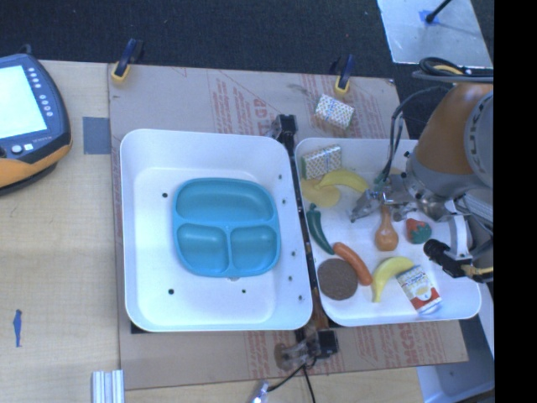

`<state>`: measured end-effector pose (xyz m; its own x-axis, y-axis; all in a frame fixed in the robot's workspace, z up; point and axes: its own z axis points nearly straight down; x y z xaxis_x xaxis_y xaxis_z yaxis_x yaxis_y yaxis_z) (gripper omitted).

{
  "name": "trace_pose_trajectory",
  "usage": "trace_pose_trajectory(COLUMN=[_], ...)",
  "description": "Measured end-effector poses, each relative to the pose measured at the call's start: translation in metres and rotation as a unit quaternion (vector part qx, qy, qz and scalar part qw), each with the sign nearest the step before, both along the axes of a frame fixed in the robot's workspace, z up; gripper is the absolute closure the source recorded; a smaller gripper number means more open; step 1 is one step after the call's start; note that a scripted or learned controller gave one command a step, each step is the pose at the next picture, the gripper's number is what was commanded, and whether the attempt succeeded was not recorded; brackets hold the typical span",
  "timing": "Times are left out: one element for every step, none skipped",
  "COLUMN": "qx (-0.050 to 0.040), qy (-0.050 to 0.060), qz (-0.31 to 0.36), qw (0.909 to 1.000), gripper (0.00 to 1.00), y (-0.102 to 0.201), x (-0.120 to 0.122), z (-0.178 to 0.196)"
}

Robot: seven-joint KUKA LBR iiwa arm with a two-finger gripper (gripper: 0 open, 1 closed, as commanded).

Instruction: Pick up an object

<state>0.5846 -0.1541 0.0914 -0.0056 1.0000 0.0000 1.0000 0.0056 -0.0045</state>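
Pear (386, 235), brown and likely light, slick plastic, sits at six o'clock below my gripper (375, 201) in the right bin (470, 309); I'd pinch its narrow neck. Whether my jaws are parted, I cannot tell.

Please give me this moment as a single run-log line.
arm: over right bin | gripper: low beside yellow banana | grasp: none visible | left bin: blue tray
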Motion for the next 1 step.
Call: trace_pose_trajectory(qx=[0.0004], qy=[-0.001], qz=[-0.001], qw=[1.0], gripper=[0.0], y=[0.0163], x=[0.0669], z=[0.0007])
